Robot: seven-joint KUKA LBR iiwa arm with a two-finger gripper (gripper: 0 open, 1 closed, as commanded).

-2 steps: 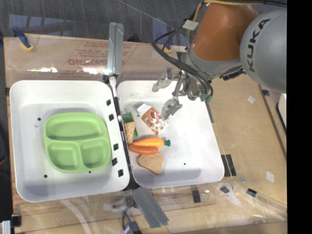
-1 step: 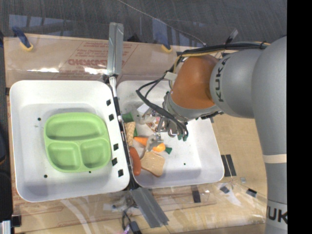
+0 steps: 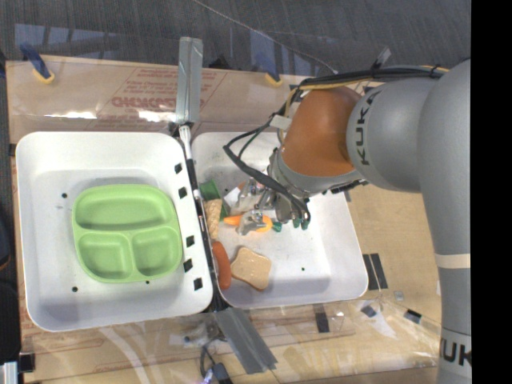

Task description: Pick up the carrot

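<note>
Orange carrot (image 3: pixel 233 221) just left of claw (image 3: pixel 258 214), right bin (image 3: pixel 340 254)

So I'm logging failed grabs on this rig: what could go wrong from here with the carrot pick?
The gripper sits low over a tight cluster, so it could catch the corn cob or green piece instead of the carrot. The bread slice and sausage lie close by and may get nudged.

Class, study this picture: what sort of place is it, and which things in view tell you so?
Probably a robotics lab test bench, not a kitchen. A grey industrial arm reaches over two white bins: one holds a green divided plate, the other small food-like items such as a bread slice, likely toys.
</note>
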